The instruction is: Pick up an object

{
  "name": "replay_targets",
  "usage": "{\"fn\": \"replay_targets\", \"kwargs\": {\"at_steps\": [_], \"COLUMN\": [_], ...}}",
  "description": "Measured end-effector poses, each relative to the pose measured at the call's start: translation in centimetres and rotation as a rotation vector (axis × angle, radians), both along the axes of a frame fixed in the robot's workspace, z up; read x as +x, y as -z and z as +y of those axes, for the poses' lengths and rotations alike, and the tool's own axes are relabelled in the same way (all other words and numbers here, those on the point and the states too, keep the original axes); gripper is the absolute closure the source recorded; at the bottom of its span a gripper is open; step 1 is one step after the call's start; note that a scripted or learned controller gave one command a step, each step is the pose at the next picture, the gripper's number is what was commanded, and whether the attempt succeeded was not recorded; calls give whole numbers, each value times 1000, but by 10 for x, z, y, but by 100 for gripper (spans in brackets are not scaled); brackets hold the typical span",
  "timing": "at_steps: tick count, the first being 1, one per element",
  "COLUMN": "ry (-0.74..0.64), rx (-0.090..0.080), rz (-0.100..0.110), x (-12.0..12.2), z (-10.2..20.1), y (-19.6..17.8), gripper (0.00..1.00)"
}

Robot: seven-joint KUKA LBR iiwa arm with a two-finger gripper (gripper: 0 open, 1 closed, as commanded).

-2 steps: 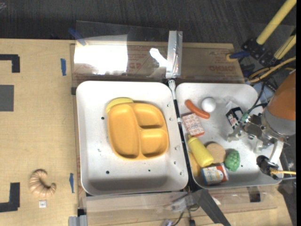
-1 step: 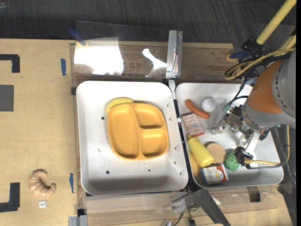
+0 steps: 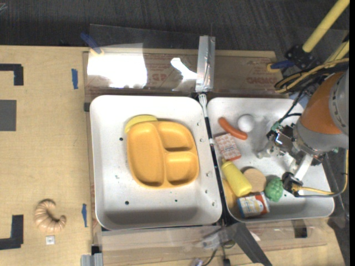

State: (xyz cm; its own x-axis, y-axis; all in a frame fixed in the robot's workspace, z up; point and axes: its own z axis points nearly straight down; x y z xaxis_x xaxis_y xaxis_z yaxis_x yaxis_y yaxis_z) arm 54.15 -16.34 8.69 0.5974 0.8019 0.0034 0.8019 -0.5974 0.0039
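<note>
In the right bin (image 3: 310,201), nearest, a labelled can (image 3: 252,205) lies beside a knobbly green lump (image 3: 273,188). A smooth yellow bottle (image 3: 237,180) slants, its narrow end far-left. The gripper (image 3: 270,143) hangs over the bin; I cannot tell whether its jaws are apart. Farther off lie an orange-red sausage (image 3: 233,128), slanting likewise, and a round white ball (image 3: 245,122).

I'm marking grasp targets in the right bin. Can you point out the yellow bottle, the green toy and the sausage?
yellow bottle (image 3: 237,180): camera view, middle of its body.
green toy (image 3: 273,188): camera view, centre of its bumpy top.
sausage (image 3: 233,128): camera view, midway along its length.
</note>
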Motion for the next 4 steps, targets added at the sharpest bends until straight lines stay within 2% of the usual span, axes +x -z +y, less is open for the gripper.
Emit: {"fn": "replay_targets", "kwargs": {"at_steps": [1, 2, 3, 4], "ry": [-56, 92, 158, -51], "rx": [1, 1, 2, -2], "rz": [0, 7, 10, -2], "x": [78, 38, 22, -42], "z": [70, 62, 48, 38], "y": [0, -49, -59, -1], "gripper": [0, 0, 0, 0]}}
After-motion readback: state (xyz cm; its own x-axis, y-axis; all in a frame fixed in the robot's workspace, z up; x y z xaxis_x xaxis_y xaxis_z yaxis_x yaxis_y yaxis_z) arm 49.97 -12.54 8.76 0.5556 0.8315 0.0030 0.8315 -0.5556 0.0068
